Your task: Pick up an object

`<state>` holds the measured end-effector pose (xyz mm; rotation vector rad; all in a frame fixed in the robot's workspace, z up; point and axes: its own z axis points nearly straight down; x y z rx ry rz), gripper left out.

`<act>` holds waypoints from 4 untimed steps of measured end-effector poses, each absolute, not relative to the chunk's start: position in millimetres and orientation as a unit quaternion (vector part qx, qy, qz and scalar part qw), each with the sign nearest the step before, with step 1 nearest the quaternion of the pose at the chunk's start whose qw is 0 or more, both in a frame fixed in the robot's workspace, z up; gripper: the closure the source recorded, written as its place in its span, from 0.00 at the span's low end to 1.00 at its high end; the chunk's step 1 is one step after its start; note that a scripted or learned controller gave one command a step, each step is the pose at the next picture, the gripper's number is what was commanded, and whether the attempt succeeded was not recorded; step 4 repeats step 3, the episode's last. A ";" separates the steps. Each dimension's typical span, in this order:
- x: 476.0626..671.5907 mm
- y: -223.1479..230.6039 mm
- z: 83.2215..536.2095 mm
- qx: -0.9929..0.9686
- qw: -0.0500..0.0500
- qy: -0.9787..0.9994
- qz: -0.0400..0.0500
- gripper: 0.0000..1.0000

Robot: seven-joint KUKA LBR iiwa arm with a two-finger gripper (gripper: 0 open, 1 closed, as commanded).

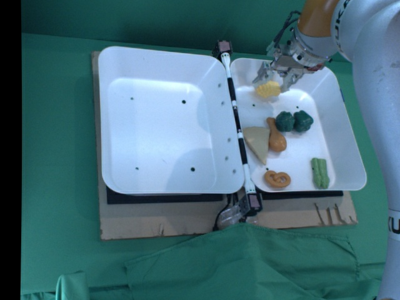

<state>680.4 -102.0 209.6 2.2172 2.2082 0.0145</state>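
the gripper point(274, 79) hangs over the yellow corn piece point(268, 91) at the far end of the right bin point(350, 167) — jaws spread open, straddling it, nothing held. it looks light, stiff and bumpy — best pinched across its short sides.

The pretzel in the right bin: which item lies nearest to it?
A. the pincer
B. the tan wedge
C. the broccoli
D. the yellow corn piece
B: the pretzel lies at the bin's front, just below the tip of the tan wedge; the other three are farther back.
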 end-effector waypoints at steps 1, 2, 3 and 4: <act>689.4 -107.8 272.8 0.713 0.005 0.702 0.003 1.00; 679.0 -126.0 283.2 0.709 0.004 0.706 0.002 1.00; 688.4 -122.1 345.4 0.713 0.005 0.701 0.004 1.00; 688.4 -122.1 345.4 0.713 0.005 0.701 0.004 1.00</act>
